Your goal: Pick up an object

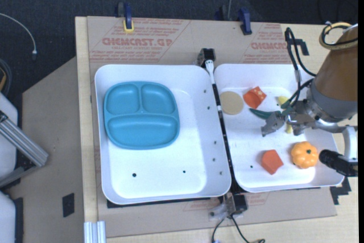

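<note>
The pincer (272,124) hovers low over the middle of the right bin (250,176), presumably lining up a grasp; I cannot tell its state. Candidates: two red blocks (255,97) (272,161), one orange pumpkin (303,155), one tan disc (231,102). The left bin (170,179) carries one blue plate (141,115).

Yellow item (282,101) partly behind the arm (335,85), itself cut off at the right edge.
</note>
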Tool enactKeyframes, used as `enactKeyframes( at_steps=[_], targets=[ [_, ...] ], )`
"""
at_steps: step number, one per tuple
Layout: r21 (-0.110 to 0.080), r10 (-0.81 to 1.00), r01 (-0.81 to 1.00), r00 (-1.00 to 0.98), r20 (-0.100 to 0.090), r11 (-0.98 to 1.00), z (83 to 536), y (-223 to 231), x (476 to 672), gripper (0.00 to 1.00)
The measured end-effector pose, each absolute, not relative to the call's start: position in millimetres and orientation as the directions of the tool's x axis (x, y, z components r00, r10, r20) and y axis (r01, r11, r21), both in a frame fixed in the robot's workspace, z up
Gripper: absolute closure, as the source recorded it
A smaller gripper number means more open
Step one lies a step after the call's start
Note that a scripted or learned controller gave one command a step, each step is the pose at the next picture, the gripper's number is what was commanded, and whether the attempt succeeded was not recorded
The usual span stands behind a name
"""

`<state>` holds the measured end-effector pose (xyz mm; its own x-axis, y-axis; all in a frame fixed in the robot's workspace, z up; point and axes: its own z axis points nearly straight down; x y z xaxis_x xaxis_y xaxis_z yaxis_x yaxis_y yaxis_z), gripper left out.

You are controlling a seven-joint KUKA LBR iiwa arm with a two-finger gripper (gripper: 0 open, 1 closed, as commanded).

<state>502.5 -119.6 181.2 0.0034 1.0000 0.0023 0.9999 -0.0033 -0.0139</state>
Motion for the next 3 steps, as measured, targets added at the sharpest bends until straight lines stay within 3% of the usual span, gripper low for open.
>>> enactKeyframes(
  at_steps=[1, 3],
  targets=[
    [-0.001, 1.0, 1.0, 0.0, 0.0, 0.0, 187, -119, 505.7, 0.0],
    [-0.006, 1.0, 1.0, 0.0, 0.002, 0.0, 90, -114, 501.1, 0.0]
  ],
)
